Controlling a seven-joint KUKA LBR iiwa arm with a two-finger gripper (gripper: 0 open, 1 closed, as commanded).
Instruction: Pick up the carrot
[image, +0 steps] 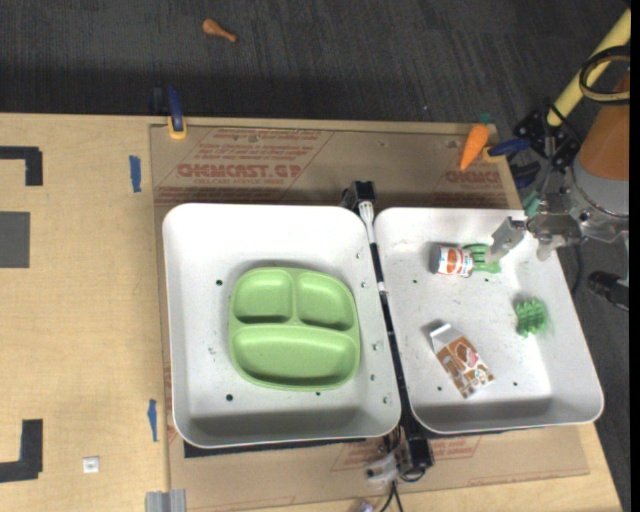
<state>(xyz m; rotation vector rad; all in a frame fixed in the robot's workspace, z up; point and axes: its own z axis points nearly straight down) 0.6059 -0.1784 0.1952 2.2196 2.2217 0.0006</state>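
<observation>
Pincer (510, 238) hovers over the right bin's (570, 400) far edge, whether open or gripping I cannot tell. Carrot (475, 146) lies beyond on the table (90, 300), outside the bin, pointing away.

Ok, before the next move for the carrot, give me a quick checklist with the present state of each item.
1. Carrot located: ok, on the cardboard beyond the right bin.
2. Carrot inside a bin: not ok, it lies outside both.
3. Tool over the carrot: not ok, it sits above the right bin's far side, by the can.
4. Tool holding anything: cannot tell.
5. Carrot free of clutter: ok, though a blue clamp lies close beside it.
</observation>
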